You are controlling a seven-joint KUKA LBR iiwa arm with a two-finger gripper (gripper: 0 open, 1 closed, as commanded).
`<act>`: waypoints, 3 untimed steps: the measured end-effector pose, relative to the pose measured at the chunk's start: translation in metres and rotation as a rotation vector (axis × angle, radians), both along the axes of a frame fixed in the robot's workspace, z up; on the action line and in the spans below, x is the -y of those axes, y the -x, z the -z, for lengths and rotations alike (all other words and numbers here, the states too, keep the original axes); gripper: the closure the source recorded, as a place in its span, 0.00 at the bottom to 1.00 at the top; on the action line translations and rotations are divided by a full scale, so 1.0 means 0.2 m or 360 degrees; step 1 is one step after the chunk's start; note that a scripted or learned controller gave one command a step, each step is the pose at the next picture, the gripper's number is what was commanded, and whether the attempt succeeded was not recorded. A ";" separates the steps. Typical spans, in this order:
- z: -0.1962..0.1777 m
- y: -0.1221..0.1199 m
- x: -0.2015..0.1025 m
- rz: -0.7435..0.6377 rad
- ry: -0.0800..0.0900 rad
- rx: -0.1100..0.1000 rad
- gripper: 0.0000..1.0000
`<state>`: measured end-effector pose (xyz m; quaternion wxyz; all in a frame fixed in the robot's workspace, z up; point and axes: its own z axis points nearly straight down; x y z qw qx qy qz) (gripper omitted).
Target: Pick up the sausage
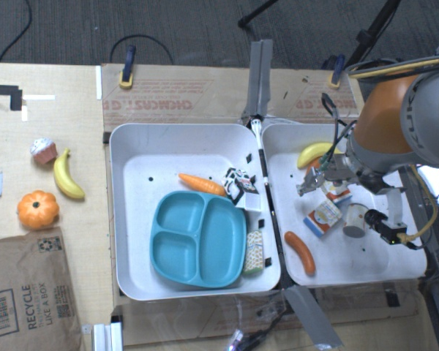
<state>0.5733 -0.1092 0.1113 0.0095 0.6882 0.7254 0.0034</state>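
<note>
**Sausage lies free in the right bin, pincer hangs further back**

From my desk I see the sausage lying flat on the floor of the right bin, toward its front-left corner, set at a slant and touching nothing. That spot suits me: with bare floor around it, a descent should meet no neighbour. The pincer hangs further back in the same bin, near a yellow banana and a small carton, and apart from the sausage. Whether the pincer is apart or together I cannot tell, because the wrist hides too much. I see nothing held in it.

My reading is that the reach is not yet lined up. The arm would need to come toward the front of the bin and set the pincer across the sausage's short width. A grip along its length would likely let it roll out.

Now the count.
- **Bins:** there are two. The left bin holds one blue divided plate with three wells and one carrot just behind it. It also holds one small black-and-white thing and one speckled packet between plate and bin wall.
- **Bananas:** there are two. The loose banana lies out on the worktop, near one pumpkin and one cupcake.
- **Sausages:** there is one only — so I have no doubt about the target.
</note>
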 end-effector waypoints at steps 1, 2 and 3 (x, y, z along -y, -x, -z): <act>0.04 -0.43 0.11 0.0190 -0.0007 -0.0005 0.00; 0.05 -0.38 0.03 0.0210 -0.0003 0.0002 0.00; -0.01 -0.39 0.04 0.0207 0.0003 0.0007 1.00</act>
